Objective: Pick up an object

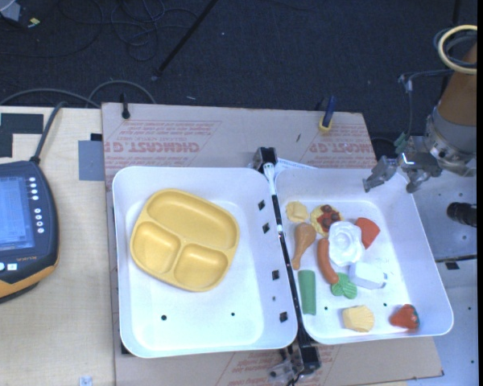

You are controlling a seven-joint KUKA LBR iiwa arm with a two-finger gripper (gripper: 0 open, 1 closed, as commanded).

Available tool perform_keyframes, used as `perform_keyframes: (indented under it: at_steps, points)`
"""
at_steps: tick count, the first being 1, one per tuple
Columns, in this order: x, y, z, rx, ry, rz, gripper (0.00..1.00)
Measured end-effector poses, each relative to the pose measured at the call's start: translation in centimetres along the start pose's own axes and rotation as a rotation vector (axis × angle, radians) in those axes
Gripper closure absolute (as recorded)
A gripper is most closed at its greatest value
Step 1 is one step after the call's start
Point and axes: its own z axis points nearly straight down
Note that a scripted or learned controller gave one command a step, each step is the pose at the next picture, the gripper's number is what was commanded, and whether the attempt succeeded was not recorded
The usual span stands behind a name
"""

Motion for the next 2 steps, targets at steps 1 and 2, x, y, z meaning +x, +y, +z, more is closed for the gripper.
perform_keyframes:
  at_steps: [1,2]
  points:
    - [7.2,-2.5,11.4,-0.006,-0.001,-0.001,0.0]
    - [9.7,-11.1,12.7,0.003,0.001,0.003,0.0]
